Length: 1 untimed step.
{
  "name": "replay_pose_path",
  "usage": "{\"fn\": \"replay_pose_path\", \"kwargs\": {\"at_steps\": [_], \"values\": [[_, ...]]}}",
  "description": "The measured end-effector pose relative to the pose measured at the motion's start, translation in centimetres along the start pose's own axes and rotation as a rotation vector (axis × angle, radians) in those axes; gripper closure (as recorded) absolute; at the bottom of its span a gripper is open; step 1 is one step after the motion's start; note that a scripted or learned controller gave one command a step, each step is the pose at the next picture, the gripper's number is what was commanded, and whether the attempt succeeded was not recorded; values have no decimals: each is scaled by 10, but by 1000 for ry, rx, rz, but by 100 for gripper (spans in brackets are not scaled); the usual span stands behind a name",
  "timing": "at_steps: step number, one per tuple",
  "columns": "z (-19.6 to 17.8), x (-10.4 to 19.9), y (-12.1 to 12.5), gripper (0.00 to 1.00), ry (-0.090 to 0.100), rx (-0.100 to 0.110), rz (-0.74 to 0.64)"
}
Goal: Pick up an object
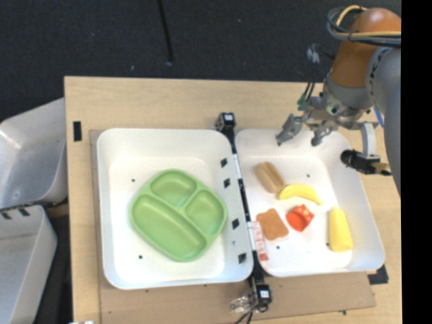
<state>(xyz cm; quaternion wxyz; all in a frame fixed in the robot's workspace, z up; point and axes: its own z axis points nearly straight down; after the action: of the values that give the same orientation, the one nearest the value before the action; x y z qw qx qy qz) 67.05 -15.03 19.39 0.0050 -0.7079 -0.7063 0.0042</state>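
In the right bin [361,211] lie several toy foods: a tan bread roll [269,177], a yellow banana [300,193], a brown flat piece [272,224], a red pepper-like piece [300,217] and a yellow corn-like block [339,229]. My gripper [302,134] hangs above the far edge of the right bin, its two fingers spread apart and open with nothing between them. It is up and to the right of the bread roll, apart from every object.
The left bin [115,181] holds a green divided plate [177,214]. A black divider strip [236,187] runs between the bins. The wooden bench [148,100] extends behind both bins. A white box [27,154] sits off the bench to the left.
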Motion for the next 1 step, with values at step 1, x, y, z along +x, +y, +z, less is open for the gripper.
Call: {"fn": "replay_pose_path", "kwargs": {"at_steps": [1], "values": [[-10,0,3,0,-1,-15,-2]]}}
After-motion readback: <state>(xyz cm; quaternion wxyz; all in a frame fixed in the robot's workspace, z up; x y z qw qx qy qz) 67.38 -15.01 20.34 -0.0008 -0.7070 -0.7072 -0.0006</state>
